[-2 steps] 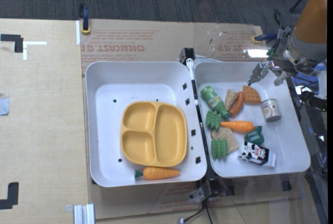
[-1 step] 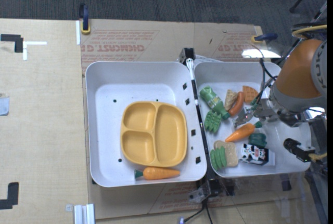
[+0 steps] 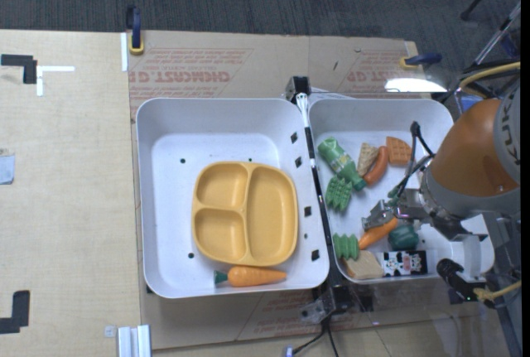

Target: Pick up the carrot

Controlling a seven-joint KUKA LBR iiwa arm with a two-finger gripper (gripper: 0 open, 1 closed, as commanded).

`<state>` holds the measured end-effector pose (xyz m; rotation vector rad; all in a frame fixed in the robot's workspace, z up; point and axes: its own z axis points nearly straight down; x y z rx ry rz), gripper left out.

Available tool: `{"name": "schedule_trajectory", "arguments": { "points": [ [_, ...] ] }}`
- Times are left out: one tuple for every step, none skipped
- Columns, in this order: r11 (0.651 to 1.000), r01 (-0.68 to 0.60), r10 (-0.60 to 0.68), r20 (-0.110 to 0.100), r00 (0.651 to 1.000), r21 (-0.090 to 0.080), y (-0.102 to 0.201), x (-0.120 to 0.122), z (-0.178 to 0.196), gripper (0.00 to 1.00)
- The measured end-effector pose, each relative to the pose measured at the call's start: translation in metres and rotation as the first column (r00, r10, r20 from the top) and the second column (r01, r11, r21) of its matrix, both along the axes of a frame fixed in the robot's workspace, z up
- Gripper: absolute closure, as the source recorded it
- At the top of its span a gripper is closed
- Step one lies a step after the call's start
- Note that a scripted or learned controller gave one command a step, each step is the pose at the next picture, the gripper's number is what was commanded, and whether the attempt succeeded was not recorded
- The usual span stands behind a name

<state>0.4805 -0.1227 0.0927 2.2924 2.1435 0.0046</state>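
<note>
Camera view: arm reaches into the right bin [image 3: 431, 111], fingers [image 3: 387, 213] closed around a small carrot [image 3: 377, 233].

Arm [image 3: 484, 156] cut off by the right edge, and its bulk hides the right bin's [image 3: 377, 108] right wall and part of the floor. Gripper [image 3: 387, 214] sits low among the toys, fingertips too small and cluttered to tell their spacing. Small orange piece [image 3: 378, 233] just under it partly covered; carrot [image 3: 255, 275] leaf end tucked under the yellow plate [image 3: 245, 211] rim.
</note>
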Motion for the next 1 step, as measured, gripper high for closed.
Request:
{"name": "schedule_trajectory", "arguments": {
  "points": [
    [1.000,0.005,-0.005,0.017,1.000,-0.004,-0.0006,0.0060,0.0106,1.00]
  ]
}}
